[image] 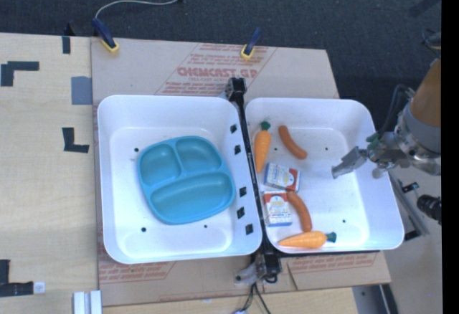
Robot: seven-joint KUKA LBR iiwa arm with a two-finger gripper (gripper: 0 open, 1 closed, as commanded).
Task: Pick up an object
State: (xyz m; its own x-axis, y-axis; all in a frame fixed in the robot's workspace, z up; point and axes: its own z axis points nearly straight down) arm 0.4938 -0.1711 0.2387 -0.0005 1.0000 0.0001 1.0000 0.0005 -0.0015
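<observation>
The right bin [362, 113] holds several small toys. An orange carrot [262, 150] lies along its left wall, with a brown sausage [292, 142] beside it. Below them are a small white carton [280, 176] and a second carton [278, 208]. Another sausage [300, 209] lies next to that second carton. A second carrot [305, 239] rests at the front edge. My gripper [357, 168] hangs over the bin's right side, open, with nothing between its fingers. It is well to the right of the toys.
The left bin [107, 162] holds a blue divided plate [188, 178]. A black divider with clips [240, 155] runs between the bins. Cardboard [208, 72] lies under both bins, held by yellow clamps at the back. The arm reaches in over the right bin's right wall.
</observation>
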